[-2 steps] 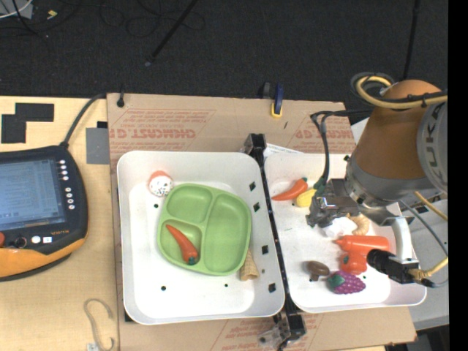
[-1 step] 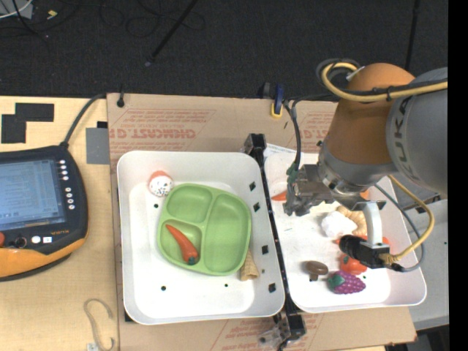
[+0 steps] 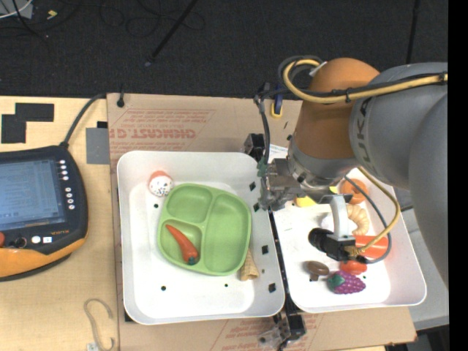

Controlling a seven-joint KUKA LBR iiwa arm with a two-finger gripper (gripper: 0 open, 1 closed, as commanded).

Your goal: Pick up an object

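**Figure. Pick-up trial: grasp not yet shown.** From where I stand, the grey arm's two-finger gripper [image 3: 273, 191] hangs low over the wall shared by the two bins, at the 9 o'clock edge of the shallow right white bin [image 3: 409, 287]. The wrist hides the jaws, so I cannot tell whether they are spread or pressed together, and nothing is seen pinched. On that evidence the lift is still to do: every object appears to lie on a bin floor.

**Candidates, right bin.** A small yellow piece [image 3: 306, 202] lies just beside the gripper, at its 3 o'clock. A purple plastic grape bunch [image 3: 349, 284] sits at the bin's 6 o'clock, with a brown mushroom-shaped toy [image 3: 316, 269] near it at 10 o'clock.

**Candidates, left bin.** In the shallow left white bin [image 3: 135, 291], a green three-compartment plastic plate [image 3: 223, 225] sits mid-floor. A red chilli pepper toy [image 3: 183, 243] lies in its 7 o'clock compartment. A white ball with red marks [image 3: 159, 185] rests at the plate's 11 o'clock, and a tan cone [image 3: 250, 268] lies against the rim at 5 o'clock.

**Surroundings.** Both bins rest on a printed brown cardboard sheet [image 3: 190, 126] laid over a pale bench. A grey-and-orange teach pendant with a lit screen [image 3: 36, 203] lies at 9 o'clock in the view, and a bent metal hook [image 3: 99, 320] at 7 o'clock. A dark backdrop strung with cables [image 3: 146, 28] fills 12 o'clock.
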